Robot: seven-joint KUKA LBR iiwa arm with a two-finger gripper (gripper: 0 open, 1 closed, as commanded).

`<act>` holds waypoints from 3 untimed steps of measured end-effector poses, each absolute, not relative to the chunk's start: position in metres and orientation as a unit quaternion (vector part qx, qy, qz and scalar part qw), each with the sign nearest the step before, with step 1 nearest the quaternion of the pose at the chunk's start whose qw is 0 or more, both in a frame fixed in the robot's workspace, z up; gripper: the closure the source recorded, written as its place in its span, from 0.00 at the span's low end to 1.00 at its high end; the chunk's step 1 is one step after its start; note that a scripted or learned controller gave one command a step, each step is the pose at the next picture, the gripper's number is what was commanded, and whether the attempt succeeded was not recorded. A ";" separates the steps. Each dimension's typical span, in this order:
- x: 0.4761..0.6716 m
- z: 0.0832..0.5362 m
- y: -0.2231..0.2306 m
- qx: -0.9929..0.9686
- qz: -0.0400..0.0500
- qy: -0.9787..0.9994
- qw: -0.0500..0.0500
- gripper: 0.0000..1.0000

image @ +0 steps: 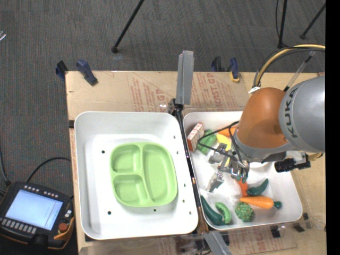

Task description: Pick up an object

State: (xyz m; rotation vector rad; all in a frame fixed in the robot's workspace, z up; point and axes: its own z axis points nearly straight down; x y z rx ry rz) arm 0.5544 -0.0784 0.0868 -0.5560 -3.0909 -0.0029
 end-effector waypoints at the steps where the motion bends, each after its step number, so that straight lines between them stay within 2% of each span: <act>1: 0.578 0.088 -0.095 -0.281 0.000 -0.960 0.000 0.00; 2: 0.579 0.098 -0.094 -0.278 0.000 -0.961 -0.001 1.00; 3: 0.605 0.220 -0.056 -0.345 -0.002 -0.938 -0.006 1.00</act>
